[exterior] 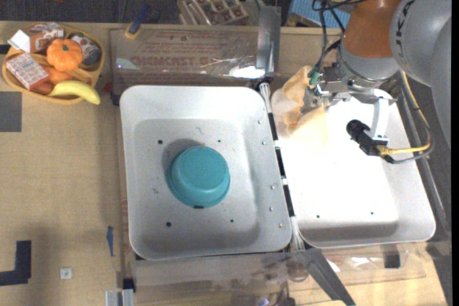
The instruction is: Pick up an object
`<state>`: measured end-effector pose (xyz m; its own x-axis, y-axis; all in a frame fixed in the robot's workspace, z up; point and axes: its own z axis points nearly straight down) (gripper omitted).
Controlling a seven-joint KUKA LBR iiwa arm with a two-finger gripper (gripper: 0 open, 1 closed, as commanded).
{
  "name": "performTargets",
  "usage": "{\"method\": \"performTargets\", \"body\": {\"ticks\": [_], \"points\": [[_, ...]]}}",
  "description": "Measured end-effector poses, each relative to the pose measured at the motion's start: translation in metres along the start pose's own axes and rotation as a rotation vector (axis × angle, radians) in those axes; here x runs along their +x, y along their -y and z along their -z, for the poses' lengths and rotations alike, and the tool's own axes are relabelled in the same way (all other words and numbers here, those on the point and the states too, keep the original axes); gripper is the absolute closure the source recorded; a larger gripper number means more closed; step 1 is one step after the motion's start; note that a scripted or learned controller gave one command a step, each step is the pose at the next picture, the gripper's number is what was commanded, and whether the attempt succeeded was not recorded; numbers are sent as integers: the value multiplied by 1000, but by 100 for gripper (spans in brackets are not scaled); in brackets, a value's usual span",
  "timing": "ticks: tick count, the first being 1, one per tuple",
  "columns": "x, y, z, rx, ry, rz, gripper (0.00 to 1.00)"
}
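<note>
Jaws hang at the wrist end of the arm (373, 25), low over the far left corner of the right bin (358, 218), and whether they are wide or narrow cannot be told from this angle, nor whether anything sits between them. Just beside them, on their left, lies a tan object (297, 111): pale peach, soft-looking and crumpled, with blurred edges, lighter at the top and warmer toward its lower right. It lies against the bin's left wall near the far corner, and its exact kind is hard to tell. The jaws look to meet its upper right edge, though contact is not certain. In the left bin (143, 226) sits a teal bowl (199, 176), round, smooth and matte, turned upside down so its flat base faces up, a little nearer than the bin's middle and well apart from the walls. A black part (362, 134) with a yellow cable (409, 150) juts from the wrist over the right bin. On the counter (57, 190) at the far left stands a basket (14, 75) with a small pumpkin (64, 55), a banana (75, 90) and some boxes.
</note>
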<state>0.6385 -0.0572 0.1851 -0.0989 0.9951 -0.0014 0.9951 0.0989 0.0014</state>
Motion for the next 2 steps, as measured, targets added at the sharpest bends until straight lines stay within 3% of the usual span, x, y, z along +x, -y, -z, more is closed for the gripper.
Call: {"method": "performTargets", "body": {"ticks": [1,2], "points": [[1,-29,155,-1,1,88,100],[-13,25,101,2,-1,338,100]]}}
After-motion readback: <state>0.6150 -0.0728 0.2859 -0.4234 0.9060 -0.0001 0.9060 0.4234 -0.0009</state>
